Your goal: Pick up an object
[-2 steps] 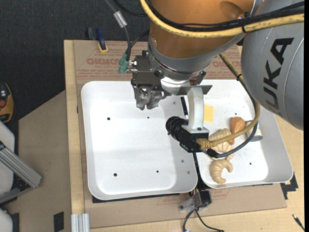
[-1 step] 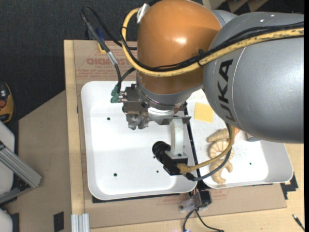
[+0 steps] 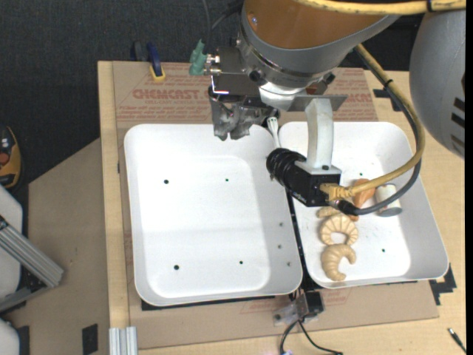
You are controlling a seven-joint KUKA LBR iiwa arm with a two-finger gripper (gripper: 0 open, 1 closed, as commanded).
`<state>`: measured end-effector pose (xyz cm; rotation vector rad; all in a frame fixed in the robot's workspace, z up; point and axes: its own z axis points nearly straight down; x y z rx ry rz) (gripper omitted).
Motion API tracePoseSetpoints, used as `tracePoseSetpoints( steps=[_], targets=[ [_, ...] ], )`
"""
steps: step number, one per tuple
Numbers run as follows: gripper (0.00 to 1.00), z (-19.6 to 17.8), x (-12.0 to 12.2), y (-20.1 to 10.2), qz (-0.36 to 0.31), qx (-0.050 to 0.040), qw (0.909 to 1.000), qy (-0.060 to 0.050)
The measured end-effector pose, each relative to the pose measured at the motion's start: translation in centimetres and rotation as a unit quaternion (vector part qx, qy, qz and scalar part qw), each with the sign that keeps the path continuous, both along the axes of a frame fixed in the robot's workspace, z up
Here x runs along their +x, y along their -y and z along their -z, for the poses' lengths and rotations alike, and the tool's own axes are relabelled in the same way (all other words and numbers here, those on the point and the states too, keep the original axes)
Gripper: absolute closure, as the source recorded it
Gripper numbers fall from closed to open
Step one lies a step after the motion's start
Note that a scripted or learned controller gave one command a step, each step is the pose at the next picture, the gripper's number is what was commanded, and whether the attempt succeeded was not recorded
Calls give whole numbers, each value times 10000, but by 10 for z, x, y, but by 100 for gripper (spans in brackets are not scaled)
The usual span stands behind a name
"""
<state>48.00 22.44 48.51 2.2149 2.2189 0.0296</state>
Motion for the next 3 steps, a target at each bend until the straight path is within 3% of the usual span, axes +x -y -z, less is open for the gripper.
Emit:
tracePoseSetpoints(
  steps=[1,2,3],
  targets=[
    [100,119,-2,3,16,-74,9999,-151],
    [100,-25,0,0,-2,-1,10000,-3],
    [100,116,0,14,23,-78,9998,-161]
  ],
)
